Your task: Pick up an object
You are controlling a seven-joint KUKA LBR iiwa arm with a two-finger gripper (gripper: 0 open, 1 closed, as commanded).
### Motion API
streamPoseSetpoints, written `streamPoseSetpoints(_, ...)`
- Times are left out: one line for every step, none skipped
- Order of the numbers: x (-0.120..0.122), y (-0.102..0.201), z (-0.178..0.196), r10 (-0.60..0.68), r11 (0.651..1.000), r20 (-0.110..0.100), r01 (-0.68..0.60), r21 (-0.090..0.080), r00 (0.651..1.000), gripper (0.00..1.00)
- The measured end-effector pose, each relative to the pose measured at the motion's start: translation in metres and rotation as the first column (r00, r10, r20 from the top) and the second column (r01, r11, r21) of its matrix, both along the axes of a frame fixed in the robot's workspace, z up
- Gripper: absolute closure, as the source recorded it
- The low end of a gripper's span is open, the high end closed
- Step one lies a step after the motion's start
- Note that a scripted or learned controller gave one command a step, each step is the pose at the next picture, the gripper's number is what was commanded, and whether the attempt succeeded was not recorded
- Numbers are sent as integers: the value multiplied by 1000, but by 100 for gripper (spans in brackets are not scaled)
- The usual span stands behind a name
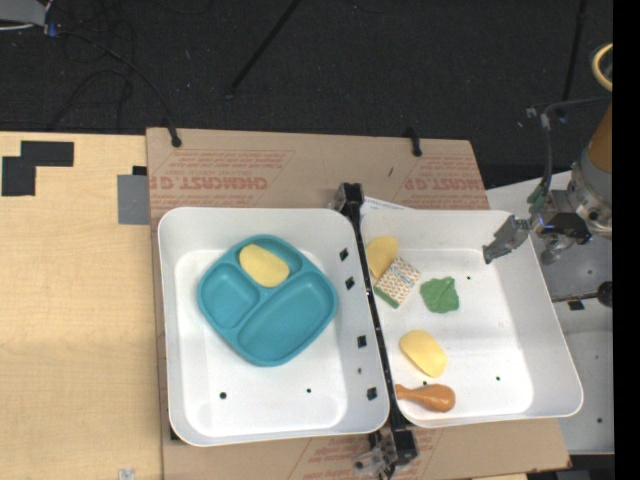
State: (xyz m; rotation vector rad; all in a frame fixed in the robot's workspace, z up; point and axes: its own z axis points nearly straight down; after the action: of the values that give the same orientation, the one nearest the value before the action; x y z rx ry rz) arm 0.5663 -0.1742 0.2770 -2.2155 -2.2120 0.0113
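My gripper hangs over the right bin's far right edge, open, with nothing between its fingers. In that bin lie a yellow wedge, a checkered packet touching it, a green leafy piece, a yellow oval piece and a brown drumstick near the front wall. The green piece is the closest to the gripper, well to its left and lower in the view. In the left bin a teal divided plate carries a yellow oval piece.
A black divider runs between the two bins. Both bins rest on a cardboard sheet on a wooden bench. Cables and arm hardware stand at the right.
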Motion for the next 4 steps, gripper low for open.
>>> streamPoseSetpoints(2,0,5,2,1000,10,-2,-2,1000,0)
streamPoseSetpoints(4,4,-58,2,1000,4,-2,0,1000,0)
streamPoseSetpoints(4,11,-121,1,1000,3,-1,0,1000,0)
streamPoseSetpoints(-2,6,-168,1,1000,4,-1,0,1000,0)
